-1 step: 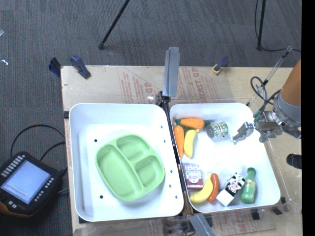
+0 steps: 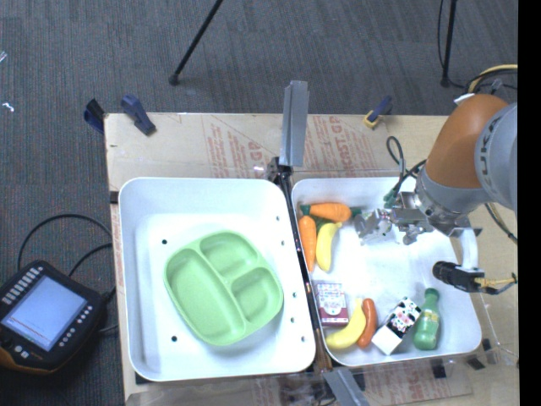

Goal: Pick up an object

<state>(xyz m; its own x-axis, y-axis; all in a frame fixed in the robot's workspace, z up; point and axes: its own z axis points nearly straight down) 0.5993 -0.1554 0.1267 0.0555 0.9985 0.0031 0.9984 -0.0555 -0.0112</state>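
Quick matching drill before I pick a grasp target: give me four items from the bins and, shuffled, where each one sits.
Things:
1. green divided plate
2. green bottle
3. small red box
4. upper carrot

Places:
A. right bin, near right corner
B. left bin
C. right bin, far left corner
D. right bin, near the left wall, above the banana

Pairs: 1-B, 2-A, 3-D, 4-C
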